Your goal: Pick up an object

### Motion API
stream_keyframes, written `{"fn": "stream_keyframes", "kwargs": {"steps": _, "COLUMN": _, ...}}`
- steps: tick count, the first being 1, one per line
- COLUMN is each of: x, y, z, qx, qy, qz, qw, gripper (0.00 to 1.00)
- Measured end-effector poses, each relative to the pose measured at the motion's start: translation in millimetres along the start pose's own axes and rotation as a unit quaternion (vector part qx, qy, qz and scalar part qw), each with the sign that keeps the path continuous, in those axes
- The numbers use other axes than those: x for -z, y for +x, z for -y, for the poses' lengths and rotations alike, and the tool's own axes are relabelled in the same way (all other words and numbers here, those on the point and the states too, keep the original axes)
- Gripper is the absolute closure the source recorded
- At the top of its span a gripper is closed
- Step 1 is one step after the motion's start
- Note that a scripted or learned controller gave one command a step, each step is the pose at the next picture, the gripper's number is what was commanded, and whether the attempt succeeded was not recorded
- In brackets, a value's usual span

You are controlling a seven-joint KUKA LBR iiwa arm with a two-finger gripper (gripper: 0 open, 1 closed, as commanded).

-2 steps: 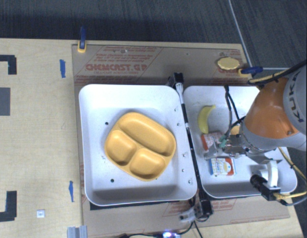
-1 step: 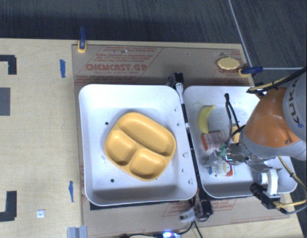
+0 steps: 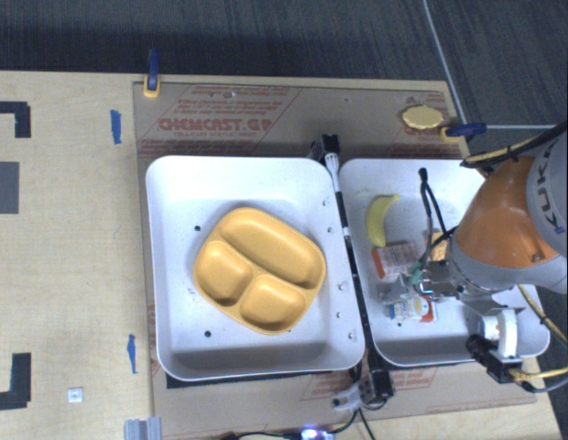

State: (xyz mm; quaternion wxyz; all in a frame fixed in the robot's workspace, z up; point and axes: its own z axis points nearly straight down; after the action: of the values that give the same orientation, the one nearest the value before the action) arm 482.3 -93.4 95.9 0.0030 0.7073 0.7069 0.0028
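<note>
Wooden bench [image 3: 64,273] bears two white bins [image 3: 174,246].

A yellow banana [image 3: 382,218] is lying curved in the right bin [image 3: 394,356], with a red-and-white packet [image 3: 392,261] sitting just below the banana.

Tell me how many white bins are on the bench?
2. The left white bin holds a yellow sectioned tray. The right white bin, beside it, holds a banana and small packets, partly under the arm, which may hide more.
</note>
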Motion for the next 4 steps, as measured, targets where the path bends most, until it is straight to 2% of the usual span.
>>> {"fn": "stream_keyframes", "kwargs": {"steps": 1, "x": 89.0, "y": 95.0, "z": -19.4, "qx": 0.001, "qy": 0.003, "qz": -0.001, "qw": 1.0000, "gripper": 1.00}}
{"fn": "stream_keyframes", "kwargs": {"steps": 2, "x": 88.9, "y": 157.7, "z": 1.9, "qx": 0.001, "qy": 0.005, "qz": -0.001, "qw": 1.0000, "gripper": 1.00}}
{"fn": "stream_keyframes", "kwargs": {"steps": 4, "x": 92.3, "y": 141.2, "z": 1.1, "qx": 0.000, "qy": 0.003, "qz": 0.000, "qw": 1.0000, "gripper": 1.00}}
